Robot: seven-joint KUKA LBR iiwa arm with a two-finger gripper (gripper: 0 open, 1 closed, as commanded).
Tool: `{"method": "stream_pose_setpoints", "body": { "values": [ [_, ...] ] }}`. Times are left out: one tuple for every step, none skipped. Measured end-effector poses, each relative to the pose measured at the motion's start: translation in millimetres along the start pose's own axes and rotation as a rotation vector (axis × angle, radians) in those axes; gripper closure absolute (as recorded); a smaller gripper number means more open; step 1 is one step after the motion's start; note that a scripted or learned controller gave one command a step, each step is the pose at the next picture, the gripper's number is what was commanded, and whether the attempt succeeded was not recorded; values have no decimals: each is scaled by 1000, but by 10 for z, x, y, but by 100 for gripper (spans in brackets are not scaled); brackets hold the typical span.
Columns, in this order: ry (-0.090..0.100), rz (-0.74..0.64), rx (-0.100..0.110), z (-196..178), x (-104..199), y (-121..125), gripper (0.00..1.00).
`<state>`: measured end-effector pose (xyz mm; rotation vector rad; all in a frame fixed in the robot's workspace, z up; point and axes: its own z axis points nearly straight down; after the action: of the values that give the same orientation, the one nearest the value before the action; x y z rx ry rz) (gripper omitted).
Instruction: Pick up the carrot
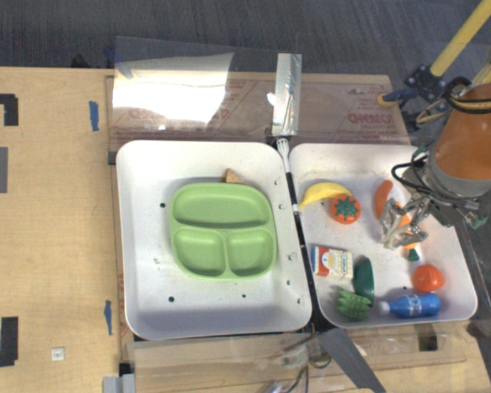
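White plastic made up both bins on the tabletop [49,219]: the left bin [139,285] carried a green divided plate [223,228], and the right bin [458,297] held the small items we cared about. From largest to smallest there, we saw the arm [466,137] with its orange band hanging over the bin's far right, then a banana [326,192], a blue bottle [415,305], a dark green vegetable [363,275], a small carton [331,262], a tomato-like toy [344,208] and an orange ball [428,277]. The carrot [382,196], orange-red and slanted, lay near the right bin's back, just beside the pincer [403,228]. We judged that a good grasp called for centring over the carrot's middle, fingers across its narrow width, well apart from the tomato-like toy. We could not tell whether the pincer was open or closed; its metal tangle blurred together, and whether it touched the carrot was unclear.
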<state>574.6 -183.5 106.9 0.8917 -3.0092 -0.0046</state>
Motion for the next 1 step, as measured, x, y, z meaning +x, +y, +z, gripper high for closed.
{"method": "stream_pose_setpoints", "body": {
  "values": [
    [-12,-41,8,-597,-284,618,100]
  ]
}}
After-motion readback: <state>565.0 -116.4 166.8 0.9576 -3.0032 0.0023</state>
